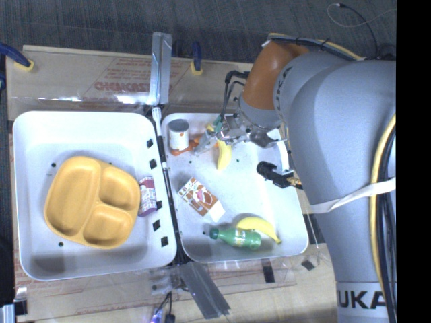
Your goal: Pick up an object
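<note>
Reaching into the right bin (pixel 296 229) from the right of the frame, my fingers (pixel 225 134) sit at its upper middle, just above a small banana (pixel 223 155); whether they are open or closed I cannot tell. This bin also holds a white cup (pixel 178 134) at upper left, a snack packet (pixel 199 198) in the centre, and a green bottle (pixel 236 237) beside a second banana (pixel 259 226) at the bottom. In the left bin (pixel 34 247) lies a yellow divided tray (pixel 91 200) with a small packet (pixel 147 196) at its right.
</note>
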`<state>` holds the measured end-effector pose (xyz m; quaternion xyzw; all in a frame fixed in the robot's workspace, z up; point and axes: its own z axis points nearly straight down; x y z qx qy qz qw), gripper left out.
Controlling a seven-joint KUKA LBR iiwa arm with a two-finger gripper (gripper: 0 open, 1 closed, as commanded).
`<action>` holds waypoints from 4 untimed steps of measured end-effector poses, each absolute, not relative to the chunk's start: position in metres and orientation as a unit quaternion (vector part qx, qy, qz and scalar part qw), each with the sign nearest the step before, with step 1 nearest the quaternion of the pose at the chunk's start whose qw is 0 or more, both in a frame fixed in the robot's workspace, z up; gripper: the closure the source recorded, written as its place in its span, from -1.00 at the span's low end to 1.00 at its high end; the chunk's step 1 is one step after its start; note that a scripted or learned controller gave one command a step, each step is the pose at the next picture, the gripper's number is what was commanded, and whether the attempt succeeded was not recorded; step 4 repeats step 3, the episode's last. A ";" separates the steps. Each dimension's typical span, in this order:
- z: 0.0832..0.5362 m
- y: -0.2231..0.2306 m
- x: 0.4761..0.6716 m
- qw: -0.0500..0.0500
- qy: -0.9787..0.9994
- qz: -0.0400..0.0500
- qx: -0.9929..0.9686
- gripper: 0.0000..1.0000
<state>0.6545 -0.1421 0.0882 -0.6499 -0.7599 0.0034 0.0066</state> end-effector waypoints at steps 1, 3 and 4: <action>0.088 -0.142 0.655 0.007 -0.760 0.003 -0.650 -1.00; 0.197 -0.072 0.657 0.001 -0.774 0.001 -0.633 1.00; 0.197 -0.072 0.657 0.001 -0.774 0.001 -0.633 1.00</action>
